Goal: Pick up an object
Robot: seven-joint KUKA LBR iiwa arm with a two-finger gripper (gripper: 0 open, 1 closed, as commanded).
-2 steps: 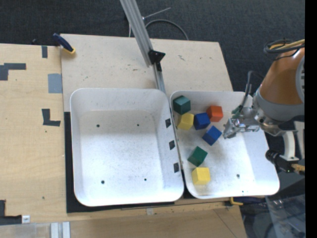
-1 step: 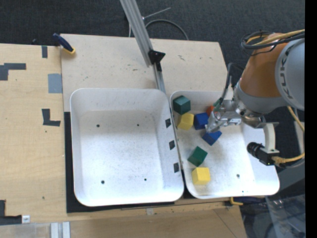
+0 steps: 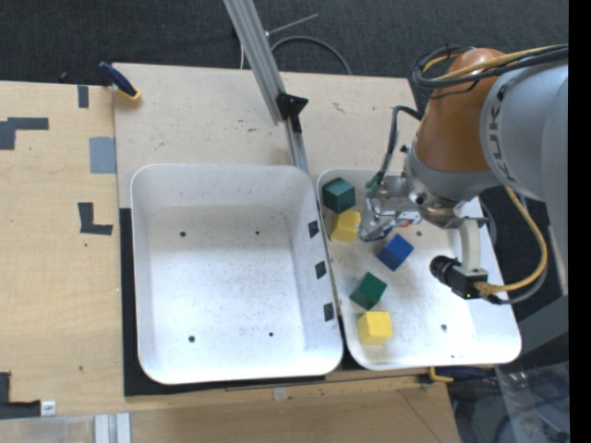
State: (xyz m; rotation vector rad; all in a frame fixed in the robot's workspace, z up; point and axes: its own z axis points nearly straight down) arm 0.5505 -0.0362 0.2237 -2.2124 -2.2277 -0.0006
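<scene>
The metal two-finger pincer point(image 3: 380, 223) hangs low in the right white plastic bin point(image 3: 480, 335), between the small yellow cube point(image 3: 345, 226) and the small blue cube point(image 3: 396, 251). This looks like the approach step; next it must settle over one cube.

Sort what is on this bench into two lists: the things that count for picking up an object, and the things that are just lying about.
For the job:
gripper
blue block
upper yellow block
upper green block
lower green block
lower yellow block
right bin

Lying about:
left bin
blue and yellow clamp
grey tape patches
metal rail
</scene>
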